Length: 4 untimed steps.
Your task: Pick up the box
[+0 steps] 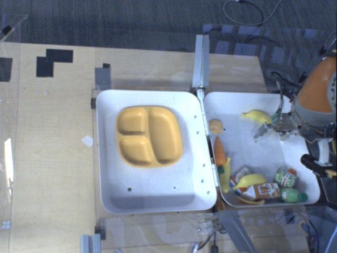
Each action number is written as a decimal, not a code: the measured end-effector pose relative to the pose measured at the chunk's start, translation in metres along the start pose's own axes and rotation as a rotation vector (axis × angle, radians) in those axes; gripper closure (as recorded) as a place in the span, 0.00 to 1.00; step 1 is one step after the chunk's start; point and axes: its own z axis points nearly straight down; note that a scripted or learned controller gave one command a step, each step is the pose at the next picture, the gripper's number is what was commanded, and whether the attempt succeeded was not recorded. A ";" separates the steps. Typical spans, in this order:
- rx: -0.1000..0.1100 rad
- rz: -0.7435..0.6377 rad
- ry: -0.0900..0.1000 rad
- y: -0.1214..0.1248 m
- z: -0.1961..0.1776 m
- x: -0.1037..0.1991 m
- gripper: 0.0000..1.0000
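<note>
The box [261, 191] is a small orange-brown carton lying flat near the front edge of the right bin [295, 154], partly under a yellow banana-like fruit [250, 181]. My gripper [274, 133] hangs over the back part of that bin, just right of a yellow banana [256, 116] and well behind the box. Its fingers are open and spread, with nothing between them. The grey arm with its orange band [318, 88] comes in from the right.
Around the box lie a green can [285, 177], a green bottle [293, 195] and a carrot [219, 153]. A small bun [215, 125] sits by the divider. The left bin [105, 157] holds a yellow sectioned plate [149, 135].
</note>
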 end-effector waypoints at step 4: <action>0.011 -0.021 0.002 0.081 0.016 0.034 0.00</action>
